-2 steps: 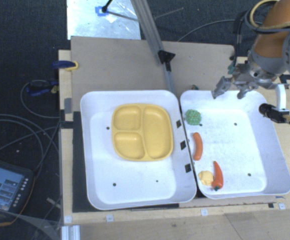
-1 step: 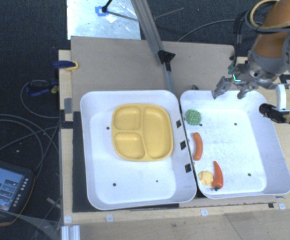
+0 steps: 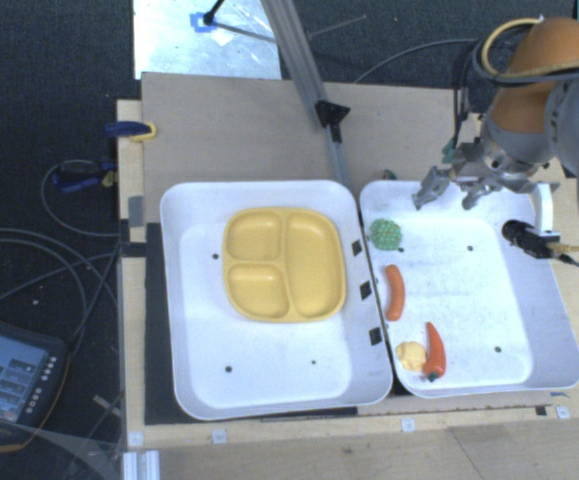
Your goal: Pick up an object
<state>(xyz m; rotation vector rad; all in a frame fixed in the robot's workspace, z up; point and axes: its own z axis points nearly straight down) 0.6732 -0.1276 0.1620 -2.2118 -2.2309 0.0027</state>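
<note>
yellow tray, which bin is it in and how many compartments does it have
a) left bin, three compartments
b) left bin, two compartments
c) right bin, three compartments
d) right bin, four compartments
a: the yellow tray lies in the left bin, and its ridges split it into three sections, two on one side and one long one on the other.

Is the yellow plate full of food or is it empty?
Empty. The yellow plate in the left bin shows three bare compartments. The toy foods, like the broccoli, lie in the right bin.
</note>
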